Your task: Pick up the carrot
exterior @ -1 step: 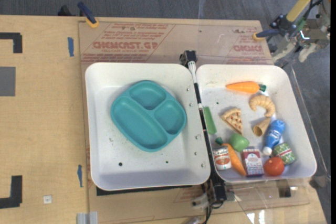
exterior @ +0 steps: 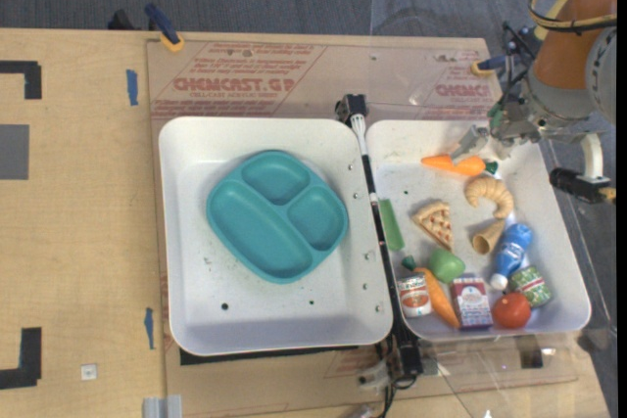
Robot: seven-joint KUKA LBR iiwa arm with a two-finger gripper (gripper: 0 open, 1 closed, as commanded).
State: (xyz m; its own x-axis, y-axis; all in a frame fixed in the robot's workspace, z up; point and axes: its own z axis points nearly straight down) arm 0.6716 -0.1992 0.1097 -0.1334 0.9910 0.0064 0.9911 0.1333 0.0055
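An orange carrot [exterior: 453, 164] with a green stub at its right end lies flat near the back of the right bin [exterior: 566, 240]. My gripper [exterior: 488, 141] hangs just above and to the right of the carrot's green end, close to the bin's back right corner. It looks open, and nothing sits between its fingers. A second, smaller orange carrot-like piece [exterior: 443, 301] lies near the front of the same bin, between a small can [exterior: 415, 297] and a red carton [exterior: 472, 301].
Below the carrot are a croissant [exterior: 490, 194], a pizza slice [exterior: 435, 222], a cone [exterior: 487, 235], a blue bottle [exterior: 511, 250], a green fruit [exterior: 448, 265] and a tomato [exterior: 511, 310]. The left bin [exterior: 186, 240] holds a teal divided plate [exterior: 277, 214].
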